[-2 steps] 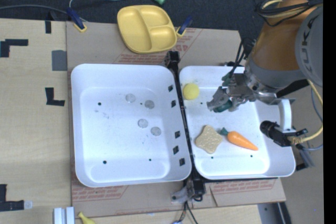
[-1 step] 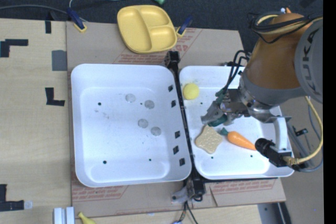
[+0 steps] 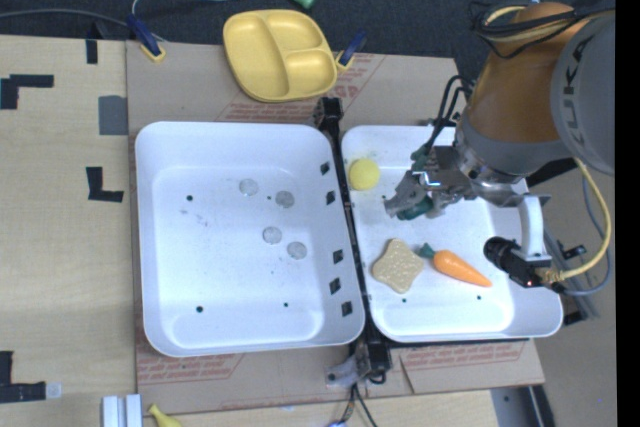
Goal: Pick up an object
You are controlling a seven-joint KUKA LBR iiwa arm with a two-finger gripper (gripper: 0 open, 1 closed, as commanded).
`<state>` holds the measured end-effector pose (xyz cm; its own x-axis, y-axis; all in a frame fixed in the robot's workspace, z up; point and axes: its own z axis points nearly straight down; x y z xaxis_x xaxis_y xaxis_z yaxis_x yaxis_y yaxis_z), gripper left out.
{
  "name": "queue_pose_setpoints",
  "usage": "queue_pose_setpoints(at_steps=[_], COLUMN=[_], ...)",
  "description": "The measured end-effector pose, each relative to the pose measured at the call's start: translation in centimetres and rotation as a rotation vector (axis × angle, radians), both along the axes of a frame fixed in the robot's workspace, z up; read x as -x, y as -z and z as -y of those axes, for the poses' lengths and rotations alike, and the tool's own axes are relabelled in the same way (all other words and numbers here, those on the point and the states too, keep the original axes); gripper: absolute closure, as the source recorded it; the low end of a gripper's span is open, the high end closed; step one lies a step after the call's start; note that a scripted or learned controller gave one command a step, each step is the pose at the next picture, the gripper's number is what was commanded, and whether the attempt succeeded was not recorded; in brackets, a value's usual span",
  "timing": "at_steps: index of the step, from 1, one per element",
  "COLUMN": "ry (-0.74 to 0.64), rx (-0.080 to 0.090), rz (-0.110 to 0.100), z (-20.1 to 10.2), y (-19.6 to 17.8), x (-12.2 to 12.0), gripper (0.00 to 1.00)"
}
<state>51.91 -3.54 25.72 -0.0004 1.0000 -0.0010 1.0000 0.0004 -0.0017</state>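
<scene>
The grey arm [image 3: 545, 65] is reaching over the right bin [image 3: 530, 320], its gripper [image 3: 412, 205] hanging low between the yellow ball [image 3: 364, 174] and the toy carrot [image 3: 456, 265]; whether it is spread or closed, I cannot tell. The bread-shaped piece [image 3: 397, 266] is lying just beside the carrot. That carrot is looking light, stiff and smooth, best pinched across its thick orange middle.

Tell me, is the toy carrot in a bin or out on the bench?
In. The carrot lies on the floor of the right bin, beside the beige cracker-shaped toy.
</scene>
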Motion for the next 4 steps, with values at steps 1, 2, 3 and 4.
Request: queue_pose_setpoints(at_steps=[1,2,3,4], ry=[-0.002,-0.001,0.001,-0.002], rx=[-0.001,-0.001,0.0,-0.002], rz=[0.0,-0.001,-0.002,0.001], z=[0.3,-3.1,0.0,-4.0], y=[-0.1,0.5,3.1,0.3], x=[-3.0,-3.3,2.7,3.0], gripper=[1.0,1.0,1.0,1.0])
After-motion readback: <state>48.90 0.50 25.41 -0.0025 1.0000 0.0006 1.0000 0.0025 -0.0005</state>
